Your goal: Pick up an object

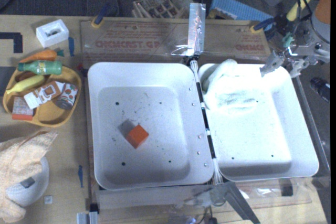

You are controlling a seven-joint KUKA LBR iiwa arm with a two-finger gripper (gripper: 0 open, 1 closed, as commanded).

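An orange cube (138,136) lies on the floor of the left bin (105,81), a little left of its middle, with a grey shadow beside it. A crumpled white cloth or bag (229,83) rests in the far left part of the right bin (299,134). My gripper (281,63) hangs over the far right corner of the right bin, well away from the cube and to the right of the white cloth. Nothing shows in its grasp.
A yellow bowl (52,118) with toy food stands left of the bins, a white box (52,32) behind it and a beige towel (23,160) in front. A clear panel (157,42) and a metal post (196,26) stand behind the bins.
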